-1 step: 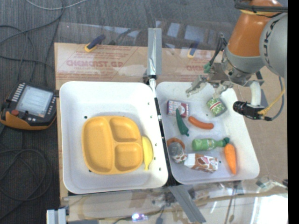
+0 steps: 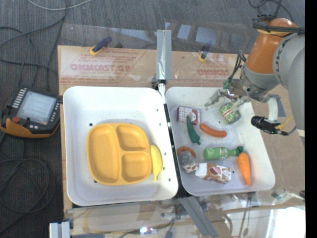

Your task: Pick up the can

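In the right bin (image 2: 173, 133), beyond the red sausage (image 2: 213, 130) and near the far edge, my gripper (image 2: 225, 99) hangs with fingers spread wide just over the can (image 2: 230, 113), so I judge this the approach: next, lower around it and close

end effector (image 2: 221, 97) beside can (image 2: 230, 112)

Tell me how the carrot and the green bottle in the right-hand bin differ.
The carrot is orange and tapered; the green bottle is green and more even in width. The carrot lies lengthwise toward the bin's near edge, while the bottle lies crosswise. Both lie flat, side by side, in the right bin.
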### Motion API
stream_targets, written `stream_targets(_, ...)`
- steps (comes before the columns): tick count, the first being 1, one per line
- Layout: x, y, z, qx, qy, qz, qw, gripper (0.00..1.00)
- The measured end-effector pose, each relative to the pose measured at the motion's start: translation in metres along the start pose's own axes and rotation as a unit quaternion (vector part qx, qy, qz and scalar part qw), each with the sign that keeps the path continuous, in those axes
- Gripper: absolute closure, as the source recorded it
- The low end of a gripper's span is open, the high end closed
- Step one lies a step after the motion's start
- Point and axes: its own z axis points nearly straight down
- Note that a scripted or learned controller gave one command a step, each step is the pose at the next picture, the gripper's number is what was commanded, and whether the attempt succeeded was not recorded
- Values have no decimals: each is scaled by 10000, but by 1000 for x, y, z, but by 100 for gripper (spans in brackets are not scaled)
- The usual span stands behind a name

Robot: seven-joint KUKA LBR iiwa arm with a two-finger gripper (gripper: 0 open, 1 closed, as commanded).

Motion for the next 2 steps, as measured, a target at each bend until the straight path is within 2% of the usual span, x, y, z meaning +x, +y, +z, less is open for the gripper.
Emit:
stream_targets(1, -35, 7, 53, -24, 45, 240, 9997, 0)
stream_targets(2, -35, 7, 44, -15, 27, 235, 9997, 100)
